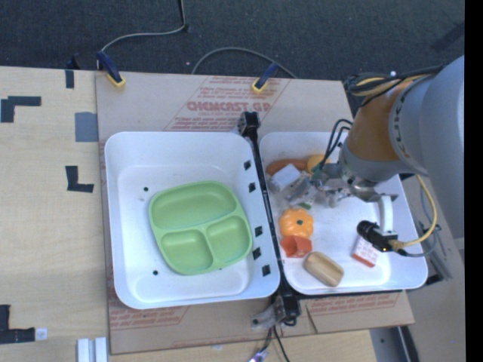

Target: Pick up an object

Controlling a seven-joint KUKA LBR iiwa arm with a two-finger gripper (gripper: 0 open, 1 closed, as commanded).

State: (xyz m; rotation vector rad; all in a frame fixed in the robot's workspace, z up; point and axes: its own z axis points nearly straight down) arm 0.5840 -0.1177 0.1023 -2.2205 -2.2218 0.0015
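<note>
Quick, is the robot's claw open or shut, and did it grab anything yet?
Gripper: cannot be told. It is down in the right bin among the clutter, near the orange toy pumpkin, and nothing is visibly held.

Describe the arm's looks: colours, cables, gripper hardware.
The arm is bulky and rounded, grey, with a broad orange band above the wrist. Yellow and dark cables run along its top, and another yellow cable loops below. The gripper is a dark metallic block; its fingers are too cluttered to make out.
</note>
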